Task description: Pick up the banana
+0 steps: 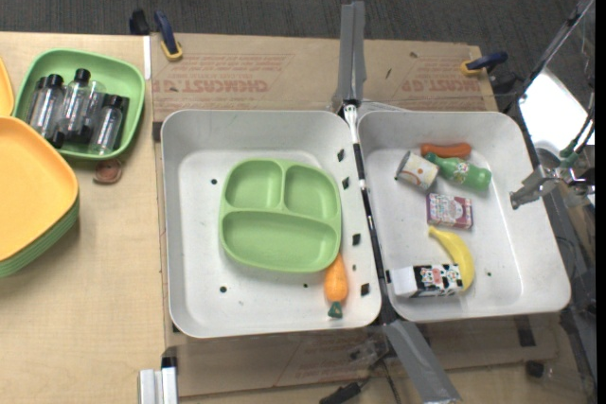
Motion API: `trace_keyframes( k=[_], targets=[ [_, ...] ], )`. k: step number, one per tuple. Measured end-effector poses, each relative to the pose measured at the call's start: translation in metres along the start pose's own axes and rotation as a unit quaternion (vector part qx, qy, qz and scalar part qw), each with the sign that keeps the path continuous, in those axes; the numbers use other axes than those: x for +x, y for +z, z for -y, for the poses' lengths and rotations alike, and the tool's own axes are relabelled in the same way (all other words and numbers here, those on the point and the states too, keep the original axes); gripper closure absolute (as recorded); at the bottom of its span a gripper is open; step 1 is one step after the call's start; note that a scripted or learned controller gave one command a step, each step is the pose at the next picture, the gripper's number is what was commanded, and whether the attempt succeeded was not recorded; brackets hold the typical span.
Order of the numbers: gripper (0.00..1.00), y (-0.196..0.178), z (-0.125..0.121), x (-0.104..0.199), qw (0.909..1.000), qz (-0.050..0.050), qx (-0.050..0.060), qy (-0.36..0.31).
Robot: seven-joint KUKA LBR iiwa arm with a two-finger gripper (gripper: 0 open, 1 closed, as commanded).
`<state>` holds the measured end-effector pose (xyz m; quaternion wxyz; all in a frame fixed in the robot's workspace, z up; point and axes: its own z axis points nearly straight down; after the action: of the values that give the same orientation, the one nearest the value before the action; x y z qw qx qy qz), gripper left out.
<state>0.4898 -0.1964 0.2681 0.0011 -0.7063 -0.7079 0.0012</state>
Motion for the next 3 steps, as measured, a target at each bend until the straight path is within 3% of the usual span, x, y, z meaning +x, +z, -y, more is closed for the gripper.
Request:
trace_keyframes(
  k=[1,2,3],
  targets=[
    [1.00,-0.008,0.000,0.000,1.0000,0.000,0.001,0.000],
    [1.00,0.010,-0.036,0.022,0.9679,0.000,-0.001,-0.251],
    [1.00,0.070,-0.045,0.052,0.9043,0.000,-0.001,-0.427]
  ],
)
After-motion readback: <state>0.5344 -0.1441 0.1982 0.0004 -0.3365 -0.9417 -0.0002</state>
